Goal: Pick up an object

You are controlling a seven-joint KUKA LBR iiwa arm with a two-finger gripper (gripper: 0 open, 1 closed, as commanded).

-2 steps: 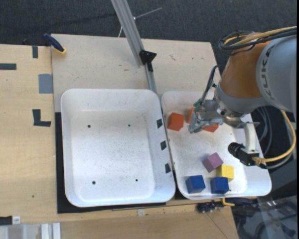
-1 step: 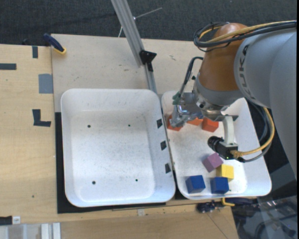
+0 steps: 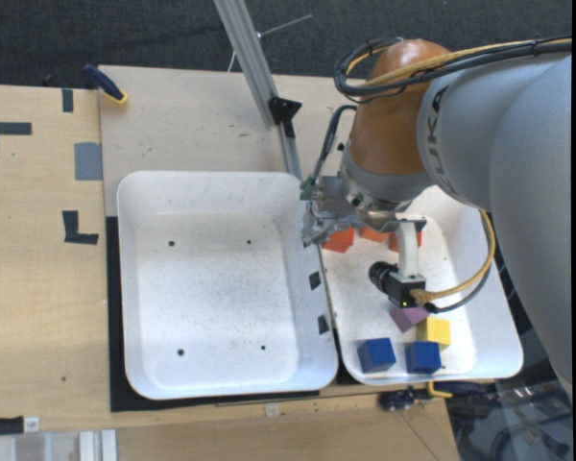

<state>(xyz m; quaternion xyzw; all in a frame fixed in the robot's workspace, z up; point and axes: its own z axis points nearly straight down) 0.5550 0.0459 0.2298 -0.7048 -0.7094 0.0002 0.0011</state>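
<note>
My gripper (image 3: 324,221) hangs low over the far left part of the right bin (image 3: 494,339), close to the wall shared with the left bin. An orange block (image 3: 338,242) lies right beneath it, partly covered by the wrist, and whether it is touched I cannot tell. More orange and red shows at the wrist's right edge (image 3: 376,230). Near the bin's front lie two blue cubes (image 3: 375,354) (image 3: 423,356), a yellow cube (image 3: 438,331) and a purple block (image 3: 409,316).
The left bin (image 3: 134,257) stands beside the right one, its white floor speckled. A slanted metal pole (image 3: 254,60) runs down to the bins' far edge. The large grey arm covers the right bin's far and right side. A blue and yellow tool (image 3: 106,83) lies on the bench, far left.
</note>
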